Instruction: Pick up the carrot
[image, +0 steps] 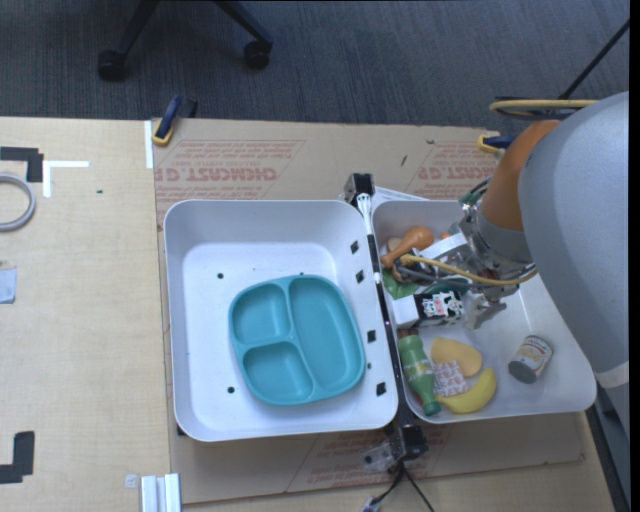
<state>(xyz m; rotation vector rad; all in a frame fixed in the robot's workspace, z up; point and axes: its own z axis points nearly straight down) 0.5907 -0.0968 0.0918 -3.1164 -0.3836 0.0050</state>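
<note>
The carrot is an orange piece lying at the back left of the right bin, close to the divider wall. My gripper hangs low inside that bin, just right of and in front of the carrot, below the grey arm with its orange band. The arm's bulk and its cables hide part of the bin's back. From here the carrot looks to lie beside the gripper, not in it.
The left bin holds a teal divided plate. In the right bin's front lie a green bottle, a banana, a pale yellow item and a small can.
</note>
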